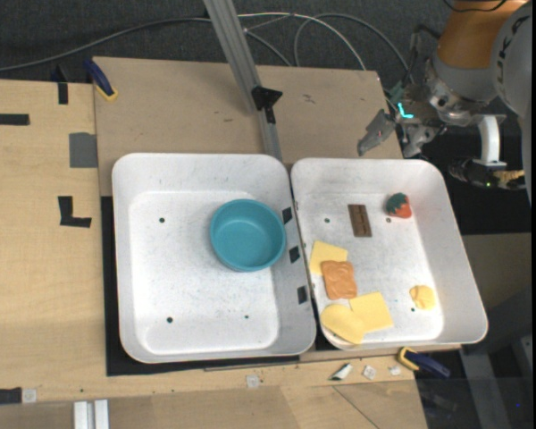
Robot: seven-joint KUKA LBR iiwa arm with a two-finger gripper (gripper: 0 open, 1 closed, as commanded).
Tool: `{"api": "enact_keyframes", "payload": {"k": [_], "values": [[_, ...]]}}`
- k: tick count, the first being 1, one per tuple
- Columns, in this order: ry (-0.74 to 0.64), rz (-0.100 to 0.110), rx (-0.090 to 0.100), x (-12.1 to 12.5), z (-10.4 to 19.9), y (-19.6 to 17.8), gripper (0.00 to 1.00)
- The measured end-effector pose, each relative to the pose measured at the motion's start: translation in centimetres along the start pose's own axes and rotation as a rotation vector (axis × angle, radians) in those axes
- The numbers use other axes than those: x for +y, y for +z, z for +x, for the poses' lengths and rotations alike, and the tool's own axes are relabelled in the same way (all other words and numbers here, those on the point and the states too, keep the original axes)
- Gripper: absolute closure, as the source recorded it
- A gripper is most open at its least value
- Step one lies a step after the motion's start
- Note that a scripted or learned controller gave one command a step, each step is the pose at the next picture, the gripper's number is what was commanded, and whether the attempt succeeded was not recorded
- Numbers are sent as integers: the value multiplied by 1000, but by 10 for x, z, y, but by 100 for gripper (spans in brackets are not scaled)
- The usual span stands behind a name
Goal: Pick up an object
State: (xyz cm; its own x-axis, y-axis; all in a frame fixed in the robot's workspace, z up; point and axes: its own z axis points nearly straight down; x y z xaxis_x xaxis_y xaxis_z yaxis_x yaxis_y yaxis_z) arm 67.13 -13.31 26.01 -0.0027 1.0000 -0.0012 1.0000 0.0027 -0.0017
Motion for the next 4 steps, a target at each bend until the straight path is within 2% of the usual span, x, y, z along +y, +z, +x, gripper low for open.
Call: {"api": "enact_keyframes", "payload": {"k": [3, 4], "values": [[0, 4, 1, -14, 17, 152, 0], [0, 1, 1, -13, 17, 139, 100]]}}
